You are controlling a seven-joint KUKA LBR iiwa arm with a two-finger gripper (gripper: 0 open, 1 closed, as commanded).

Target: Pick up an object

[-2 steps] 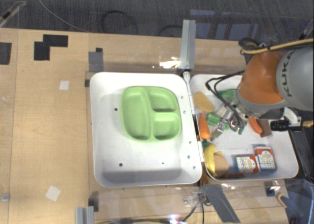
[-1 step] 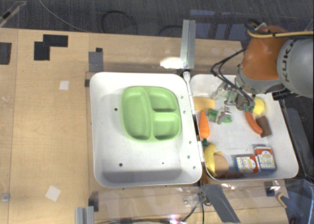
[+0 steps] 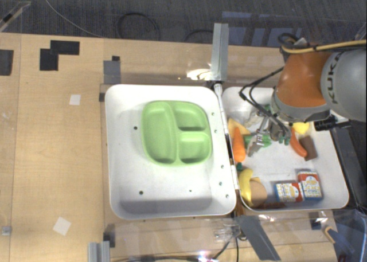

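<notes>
The metal gripper [image 3: 261, 139] hangs in the right bin [image 3: 332, 195], just beside a smooth orange carrot [image 3: 238, 144]; how it is set, I cannot tell. A glossy green divided tray [image 3: 175, 132] lies in the left bin [image 3: 123, 157].

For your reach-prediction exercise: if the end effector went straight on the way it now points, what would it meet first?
The end effector points down and leftward into the right bin. Most likely it would first meet the orange carrot-like piece by the bin's left wall, though depth is hard to judge from this slanted view.
</notes>
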